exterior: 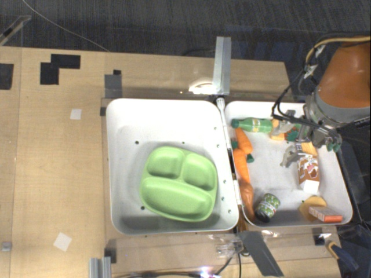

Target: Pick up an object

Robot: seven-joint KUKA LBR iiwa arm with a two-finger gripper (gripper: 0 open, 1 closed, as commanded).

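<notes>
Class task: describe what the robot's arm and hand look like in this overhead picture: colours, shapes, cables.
The arm ends in a rounded orange band over a grey wrist ring. Black and yellowish cables loop beside it. The hand is small, grey metal, with thin fingers.

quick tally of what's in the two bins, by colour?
Green: 3, divided plate, bottle, can
Orange: 2, carrots and
Brown: 2, sausage-like piece, packet
Yellow-orange: 1, item by the bin corner
Total: 8. Things under the gripper can't be counted.
</notes>
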